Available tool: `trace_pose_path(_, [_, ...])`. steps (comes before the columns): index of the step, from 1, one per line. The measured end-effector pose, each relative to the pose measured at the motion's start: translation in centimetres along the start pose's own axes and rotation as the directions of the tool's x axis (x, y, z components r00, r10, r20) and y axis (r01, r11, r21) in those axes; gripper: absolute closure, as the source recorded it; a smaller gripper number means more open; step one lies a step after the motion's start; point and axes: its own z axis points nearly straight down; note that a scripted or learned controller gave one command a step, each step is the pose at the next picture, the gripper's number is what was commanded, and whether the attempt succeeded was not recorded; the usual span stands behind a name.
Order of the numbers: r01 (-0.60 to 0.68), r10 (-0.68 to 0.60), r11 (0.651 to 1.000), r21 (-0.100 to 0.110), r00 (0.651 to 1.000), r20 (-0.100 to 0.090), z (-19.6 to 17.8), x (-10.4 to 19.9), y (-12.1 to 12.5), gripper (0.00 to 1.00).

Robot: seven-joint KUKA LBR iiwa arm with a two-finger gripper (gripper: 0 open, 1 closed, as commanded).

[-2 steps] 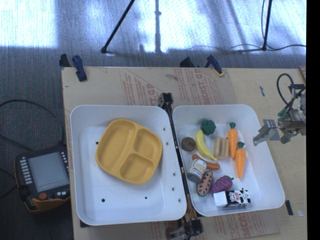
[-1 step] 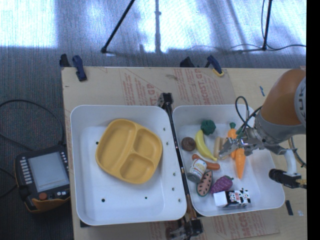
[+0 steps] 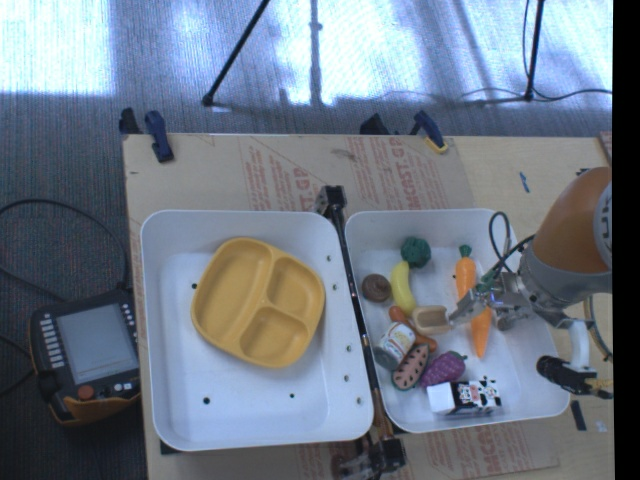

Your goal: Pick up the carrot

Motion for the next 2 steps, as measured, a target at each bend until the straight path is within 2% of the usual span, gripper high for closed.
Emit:
trace_pose_path(1, [-0.005, 0.005, 1.000, 0.007, 1.000, 0.000, -0.7, -0.2, -0.1, 1.00])
trace_pose_path(2, [-0.036, 0.036, 0.999, -0.013, 0.999, 0.009, -8.2, 8.7, 3.2, 1.00])
